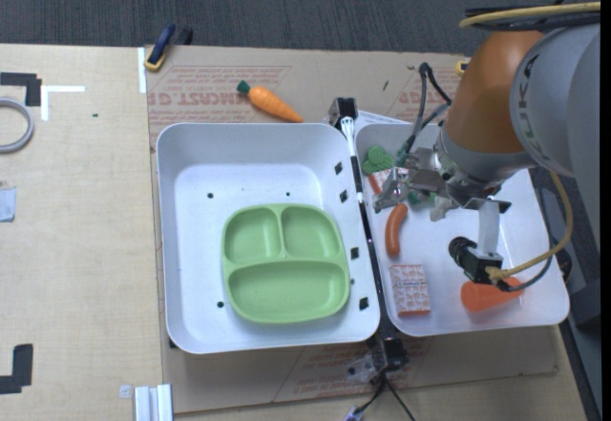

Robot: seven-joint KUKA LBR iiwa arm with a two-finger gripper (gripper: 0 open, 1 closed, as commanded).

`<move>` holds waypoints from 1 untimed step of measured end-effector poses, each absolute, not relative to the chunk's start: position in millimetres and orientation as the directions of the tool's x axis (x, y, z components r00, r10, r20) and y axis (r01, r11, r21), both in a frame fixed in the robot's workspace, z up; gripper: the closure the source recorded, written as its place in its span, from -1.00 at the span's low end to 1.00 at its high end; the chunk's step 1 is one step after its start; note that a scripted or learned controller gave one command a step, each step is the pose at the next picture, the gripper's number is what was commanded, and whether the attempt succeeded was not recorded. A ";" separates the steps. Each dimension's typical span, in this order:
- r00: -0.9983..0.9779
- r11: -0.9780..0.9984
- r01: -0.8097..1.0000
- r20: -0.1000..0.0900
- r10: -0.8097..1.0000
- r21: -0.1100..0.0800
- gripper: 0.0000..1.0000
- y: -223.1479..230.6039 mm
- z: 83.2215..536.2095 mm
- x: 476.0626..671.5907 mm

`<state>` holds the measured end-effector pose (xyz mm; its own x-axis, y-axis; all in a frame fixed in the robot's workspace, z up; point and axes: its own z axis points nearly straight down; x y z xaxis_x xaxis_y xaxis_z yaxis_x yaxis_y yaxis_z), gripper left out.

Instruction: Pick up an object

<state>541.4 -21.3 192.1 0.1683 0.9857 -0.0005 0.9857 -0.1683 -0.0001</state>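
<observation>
The right bin (535,209) holds a red-orange sausage (394,230), a small pink-and-white box (409,289), an orange carrot-like piece (487,297) and a green leafy item (379,158). My gripper (412,192) hangs over the left part of this bin, just above and to the right of the sausage's upper end. The wrist and arm body cover its tips. I see nothing held in it.
The left bin (191,180) carries a green divided plate (284,263). A toy carrot (270,102) lies on the cardboard behind the bins, and a blue-and-yellow tool (160,47) lies further left. A black cable fitting (470,257) dangles from the arm over the right bin.
</observation>
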 end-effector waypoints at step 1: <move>0.168 -0.168 0.986 -0.001 0.986 0.000 -1.00 -21.4 192.0 541.4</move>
